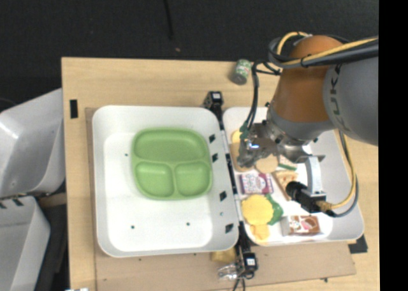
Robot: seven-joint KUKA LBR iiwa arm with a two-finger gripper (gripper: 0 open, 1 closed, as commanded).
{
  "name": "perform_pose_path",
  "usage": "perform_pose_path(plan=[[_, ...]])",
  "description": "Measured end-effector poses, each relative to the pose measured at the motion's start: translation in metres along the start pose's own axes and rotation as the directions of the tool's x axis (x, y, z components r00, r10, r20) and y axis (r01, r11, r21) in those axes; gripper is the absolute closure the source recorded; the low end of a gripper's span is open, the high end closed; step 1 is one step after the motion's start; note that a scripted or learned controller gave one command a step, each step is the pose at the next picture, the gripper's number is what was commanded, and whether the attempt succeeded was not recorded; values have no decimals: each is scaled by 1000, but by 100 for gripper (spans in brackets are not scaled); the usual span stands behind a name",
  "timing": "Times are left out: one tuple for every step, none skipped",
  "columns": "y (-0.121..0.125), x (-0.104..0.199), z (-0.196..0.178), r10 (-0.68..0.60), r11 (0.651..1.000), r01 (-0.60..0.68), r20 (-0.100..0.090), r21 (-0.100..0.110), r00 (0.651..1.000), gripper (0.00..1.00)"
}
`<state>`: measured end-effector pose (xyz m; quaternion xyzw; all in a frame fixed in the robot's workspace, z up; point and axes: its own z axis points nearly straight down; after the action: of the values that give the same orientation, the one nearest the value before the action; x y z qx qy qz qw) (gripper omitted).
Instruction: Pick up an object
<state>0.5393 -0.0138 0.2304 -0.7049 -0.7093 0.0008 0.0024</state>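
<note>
Your gripper (250,149) hangs low over the left part of the right bin (347,219), just above the clutter, and from this angle you cannot tell how the hand is set, since the wrist and cabling cover it. Directly below and slightly toward you lies the purple packet (256,184), a small flat pouch with a pale printed panel; it is the nearest candidate. Expect it to be light and floppy, with a slick wrapper that may slide or crumple, so take it across its short width near the middle, not at a corner. Next to it, nearer the front rim, sits the yellow toy (257,209), rounded and lumpy with a green piece touching its right side; it looks soft and light, and a squeeze across its bulge should hold better than any flat item. Further right rests a brown-and-white carton (303,224), stiff-looking and flat, hard to get under. The left bin (115,219) carries a green divided plate (172,162), well apart from the arm. A small greenish can (241,71) stands on the bench beyond both bins.
</note>
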Motion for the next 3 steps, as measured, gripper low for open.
perform_pose_path(plan=[[-20, 19, -163, 0, 1000, 0, 1, -23, 1000, 100], [-24, -26, -105, 10, 1000, -10, 5, -2, 1000, 100], [-51, -3, -66, 2, 1000, -2, 2, -2, 1000, 100]])
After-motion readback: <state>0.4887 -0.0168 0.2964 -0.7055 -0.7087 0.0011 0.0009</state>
